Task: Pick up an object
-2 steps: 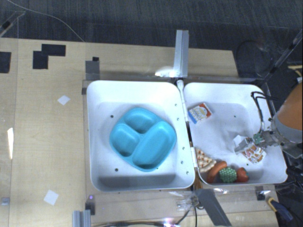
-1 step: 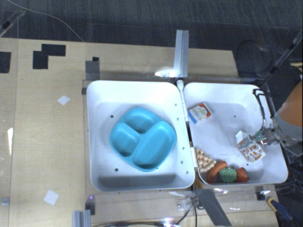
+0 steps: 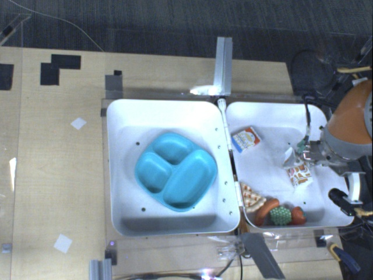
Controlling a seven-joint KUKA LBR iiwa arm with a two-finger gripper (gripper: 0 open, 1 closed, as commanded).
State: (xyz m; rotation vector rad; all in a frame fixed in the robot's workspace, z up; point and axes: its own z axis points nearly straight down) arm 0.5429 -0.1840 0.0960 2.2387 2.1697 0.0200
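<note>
— Two bins, one camera view from above. Which bin are you working?

— The right bin (image 3: 265, 118). My gripper (image 3: 301, 150) hangs near its right wall, with the orange band of my arm (image 3: 351, 118) above it. Whether it is open or closed I cannot tell; the tip is small and tangled with what lies under it.

— And what are you after?

— The nearest candidate is a small printed packet (image 3: 300, 174), white with red-brown markings, lying flat on the bin floor just below my tip. It may be touching the tip, but I would not swear to it.

— How does it lie?

— Its long axis runs roughly up and down the view, leaning a little to the left at the top. So I judge the best grasp closes across the short side, coming straight down over the middle (a flat packet gives little to bite on, so I want to go low).

— Anything else nearby?

— A second packet (image 3: 245, 139) with an orange picture lies well apart, near the divider. Toy food (image 3: 280, 213) is heaped at the bin's near edge. The left bin (image 3: 125, 121) holds a blue divided dish (image 3: 176, 171).
</note>
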